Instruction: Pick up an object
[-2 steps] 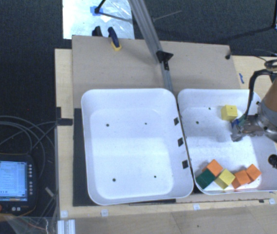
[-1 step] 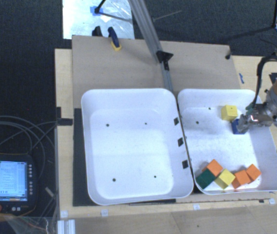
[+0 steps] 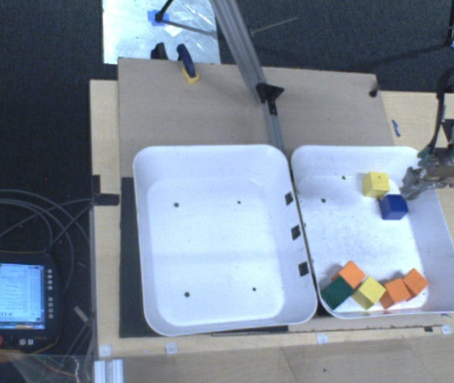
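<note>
1. Two white bins sit side by side; the right bin is the landmark here.
2. The gripper hangs over that bin's far right part, just beside the blue cube; whether its claw is wide or narrow cannot be told.
3. The yellow cube lies in the same far part, just left of the gripper.
4. Along the bin's near wall cluster a green cube, two orange cubes, another yellow one and an orange-red one.
5. The left bin touches the right bin's left wall.
</note>
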Motion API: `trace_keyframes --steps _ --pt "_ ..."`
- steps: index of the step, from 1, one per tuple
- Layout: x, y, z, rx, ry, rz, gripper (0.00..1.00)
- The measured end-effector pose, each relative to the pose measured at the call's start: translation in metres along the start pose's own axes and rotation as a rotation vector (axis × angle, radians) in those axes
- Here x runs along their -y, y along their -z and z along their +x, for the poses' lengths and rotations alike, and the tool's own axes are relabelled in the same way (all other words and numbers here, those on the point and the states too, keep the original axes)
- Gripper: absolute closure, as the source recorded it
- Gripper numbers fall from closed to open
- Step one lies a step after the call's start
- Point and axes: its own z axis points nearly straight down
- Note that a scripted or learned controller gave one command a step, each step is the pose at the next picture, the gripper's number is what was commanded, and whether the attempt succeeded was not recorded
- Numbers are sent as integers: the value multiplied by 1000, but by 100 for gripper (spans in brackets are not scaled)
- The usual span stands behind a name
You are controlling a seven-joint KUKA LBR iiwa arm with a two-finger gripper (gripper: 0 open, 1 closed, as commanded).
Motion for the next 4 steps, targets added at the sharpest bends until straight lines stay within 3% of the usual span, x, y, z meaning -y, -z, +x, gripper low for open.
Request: trace_keyframes --steps 1,4 --pt "-1 21 0 -1 -1 3 100" --pt "-40 28 178 -5 6 4 100"
